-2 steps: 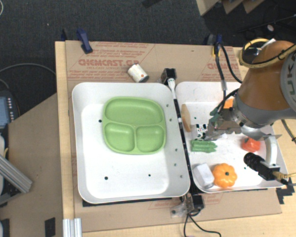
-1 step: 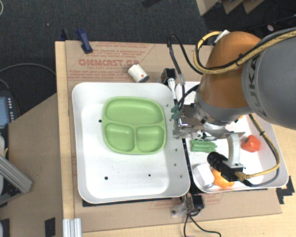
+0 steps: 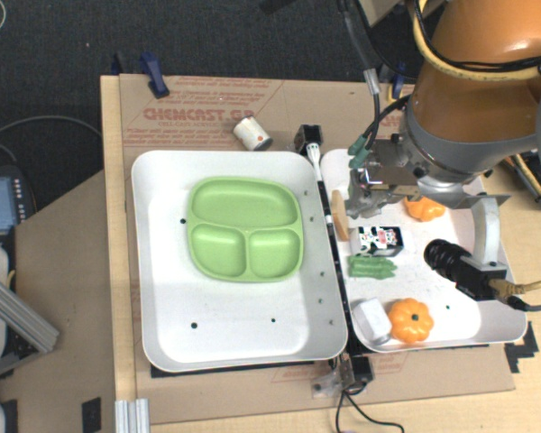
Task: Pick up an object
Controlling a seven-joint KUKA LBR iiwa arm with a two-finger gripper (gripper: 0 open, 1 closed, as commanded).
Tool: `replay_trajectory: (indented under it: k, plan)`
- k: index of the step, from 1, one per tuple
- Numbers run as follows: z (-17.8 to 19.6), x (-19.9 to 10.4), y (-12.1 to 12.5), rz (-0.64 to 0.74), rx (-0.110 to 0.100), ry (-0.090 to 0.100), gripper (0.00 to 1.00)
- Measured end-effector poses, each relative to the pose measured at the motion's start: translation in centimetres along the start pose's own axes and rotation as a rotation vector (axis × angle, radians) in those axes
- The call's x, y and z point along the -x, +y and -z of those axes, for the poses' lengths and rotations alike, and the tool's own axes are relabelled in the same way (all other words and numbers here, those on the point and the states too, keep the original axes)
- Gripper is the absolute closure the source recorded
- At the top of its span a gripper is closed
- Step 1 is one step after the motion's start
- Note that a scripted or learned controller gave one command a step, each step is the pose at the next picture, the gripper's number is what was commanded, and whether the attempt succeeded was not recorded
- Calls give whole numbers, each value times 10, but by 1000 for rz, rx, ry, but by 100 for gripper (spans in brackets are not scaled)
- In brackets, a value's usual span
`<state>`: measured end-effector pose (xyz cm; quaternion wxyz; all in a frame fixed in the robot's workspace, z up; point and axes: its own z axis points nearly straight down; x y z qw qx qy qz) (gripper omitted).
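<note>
Arm point(image 3: 487, 52); green toy point(image 3: 372, 267) lengthwise left-right

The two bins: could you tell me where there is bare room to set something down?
Left bin: bare floor between the green plate and the near rim. Right bin is crowded: pumpkin, green toy, white block.

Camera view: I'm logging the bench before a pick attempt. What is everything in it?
bins: two, white, side by side
divided plate: one, green, left bin
pumpkin: one, orange, right bin
block: one, white, beside the pumpkin
leafy piece: one, green, right bin
patterned item: one, black-and-white, above the leafy piece
lump: one, orange, by the arm
stick: one, tan, right bin's left wall
cylinder: one, white, cardboard behind bins
arm: one, grey and orange, over right bin
gripper: one, grey, over right bin
</note>
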<state>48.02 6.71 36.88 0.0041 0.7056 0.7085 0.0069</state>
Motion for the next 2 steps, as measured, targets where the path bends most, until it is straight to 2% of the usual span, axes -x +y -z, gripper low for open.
replay_trajectory:
  k: [1,2]
  plan:
    - [-39,-8,-2,-3,-21,-4,100]
    - [50,-47,1,1,-5,0,100]
